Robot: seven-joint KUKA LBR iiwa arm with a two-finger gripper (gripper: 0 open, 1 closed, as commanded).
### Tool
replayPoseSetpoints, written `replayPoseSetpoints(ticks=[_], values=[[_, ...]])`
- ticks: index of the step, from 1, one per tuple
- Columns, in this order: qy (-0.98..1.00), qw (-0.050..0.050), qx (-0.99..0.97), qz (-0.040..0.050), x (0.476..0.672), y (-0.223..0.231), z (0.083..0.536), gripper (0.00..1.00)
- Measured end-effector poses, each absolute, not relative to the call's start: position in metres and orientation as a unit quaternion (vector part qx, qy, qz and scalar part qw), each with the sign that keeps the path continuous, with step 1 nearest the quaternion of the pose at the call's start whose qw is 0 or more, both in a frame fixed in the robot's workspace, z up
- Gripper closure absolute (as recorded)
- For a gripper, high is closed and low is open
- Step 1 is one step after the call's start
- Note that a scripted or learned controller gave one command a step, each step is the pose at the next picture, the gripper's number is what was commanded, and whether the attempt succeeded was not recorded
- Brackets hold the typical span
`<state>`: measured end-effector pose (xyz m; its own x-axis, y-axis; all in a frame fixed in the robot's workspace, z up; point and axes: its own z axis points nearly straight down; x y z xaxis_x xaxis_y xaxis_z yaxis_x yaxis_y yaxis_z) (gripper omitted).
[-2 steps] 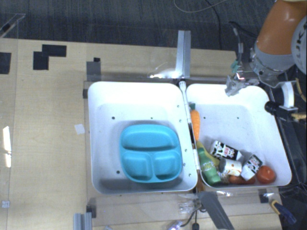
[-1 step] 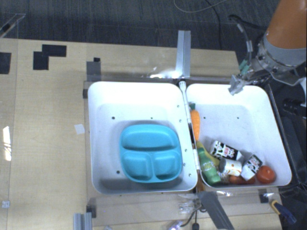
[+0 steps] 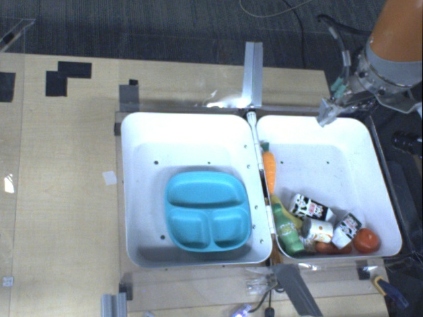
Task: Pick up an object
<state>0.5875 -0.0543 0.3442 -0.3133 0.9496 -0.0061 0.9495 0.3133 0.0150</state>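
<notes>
My two-finger gripper (image 3: 328,114) hangs at the upper right of the frame, over the top rim of the right-hand shallow white bin (image 3: 344,144), and I cannot tell how it is set from this slant; nothing is visibly held in it. By my judgement the pick is not yet begun. The candidates all lie low in that bin: a slim orange carrot (image 3: 268,166) along its left wall, a green plastic bottle (image 3: 287,228) below it, a black-and-white patterned carton (image 3: 310,208), a small white cup (image 3: 320,230) and a round red tomato (image 3: 366,241) at the lower right corner. The left-hand white bin (image 3: 145,144) holds a blue divided plastic tray (image 3: 207,210). I have yet to travel down the frame, descend and grasp.
</notes>
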Motion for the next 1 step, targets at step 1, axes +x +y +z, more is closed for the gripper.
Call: replayPoseSetpoints(ticks=[1], values=[[0.852, 0.004, 0.523, 0.0026, 0.5802, -0.0089, 0.3750, 1.00]])
